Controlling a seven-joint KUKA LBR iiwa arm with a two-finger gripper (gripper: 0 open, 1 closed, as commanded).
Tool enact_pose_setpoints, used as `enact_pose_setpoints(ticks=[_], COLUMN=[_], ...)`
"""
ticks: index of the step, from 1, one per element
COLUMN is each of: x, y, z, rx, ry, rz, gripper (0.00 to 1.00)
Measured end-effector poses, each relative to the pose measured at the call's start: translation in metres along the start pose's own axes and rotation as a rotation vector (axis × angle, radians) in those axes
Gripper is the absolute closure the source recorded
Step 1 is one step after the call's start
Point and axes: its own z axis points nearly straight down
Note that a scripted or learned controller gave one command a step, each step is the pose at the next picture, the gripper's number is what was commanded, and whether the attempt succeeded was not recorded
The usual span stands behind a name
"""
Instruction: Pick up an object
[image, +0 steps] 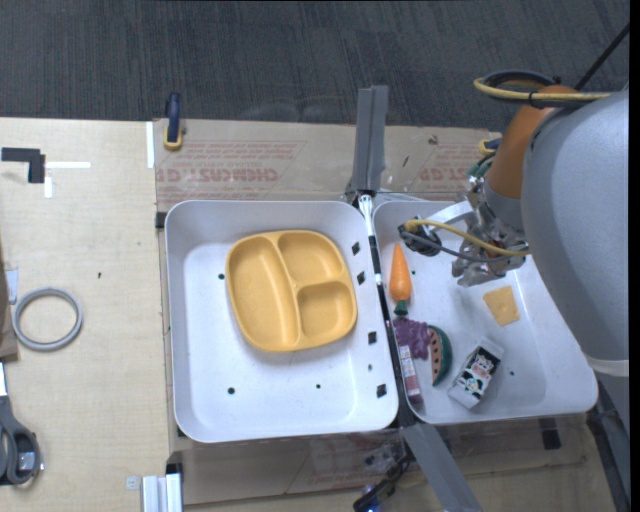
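Note:
My gripper (480, 266) hangs low over the back of the right bin (560, 385). Just to its front right lies a tan square slice (501, 305), clear of the gripper. An orange carrot (399, 274) rests against the bin's left wall. Nearer the front are a purple packet (408, 345), a watermelon slice (439, 355) and a small black-and-white carton (476, 375). Nothing shows in the gripper's hold.
The left bin (200, 390) holds a yellow divided plate (291, 289). The grey arm (585, 220) covers the right bin's right side. On the bench at the left lie a grey ring (45, 318) and scissors (18, 452).

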Motion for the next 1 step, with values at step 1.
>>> enact_pose_setpoints(ticks=[1], x=[-0.0175], y=[0.0005], z=[0.0302], rx=[0.0], ry=[0.003], rz=[-0.128], gripper=[1.0])
